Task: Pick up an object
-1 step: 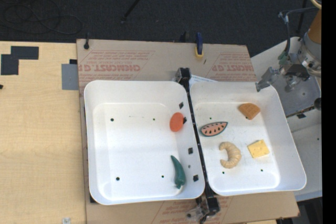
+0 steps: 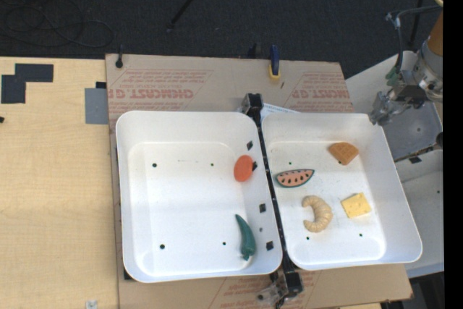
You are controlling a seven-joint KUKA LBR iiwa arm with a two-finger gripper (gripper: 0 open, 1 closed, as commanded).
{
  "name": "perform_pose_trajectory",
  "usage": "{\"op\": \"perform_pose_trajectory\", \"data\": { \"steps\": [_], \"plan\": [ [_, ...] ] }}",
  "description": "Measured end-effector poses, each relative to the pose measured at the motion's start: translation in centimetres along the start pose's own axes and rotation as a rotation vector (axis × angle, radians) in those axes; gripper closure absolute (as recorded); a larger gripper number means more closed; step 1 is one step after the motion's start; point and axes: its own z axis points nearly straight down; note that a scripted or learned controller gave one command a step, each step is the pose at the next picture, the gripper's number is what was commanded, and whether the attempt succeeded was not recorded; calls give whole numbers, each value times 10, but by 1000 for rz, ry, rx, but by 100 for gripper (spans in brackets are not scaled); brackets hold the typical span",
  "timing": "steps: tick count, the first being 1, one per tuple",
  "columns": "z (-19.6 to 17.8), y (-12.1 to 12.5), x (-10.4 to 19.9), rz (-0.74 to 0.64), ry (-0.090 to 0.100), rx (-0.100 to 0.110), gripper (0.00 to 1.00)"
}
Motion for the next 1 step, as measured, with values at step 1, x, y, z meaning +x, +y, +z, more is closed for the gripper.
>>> {"op": "perform_pose_trajectory", "data": {
  "steps": [1],
  "plan": [
    [163,-72,6,4,7,19,100]
  ]
}}
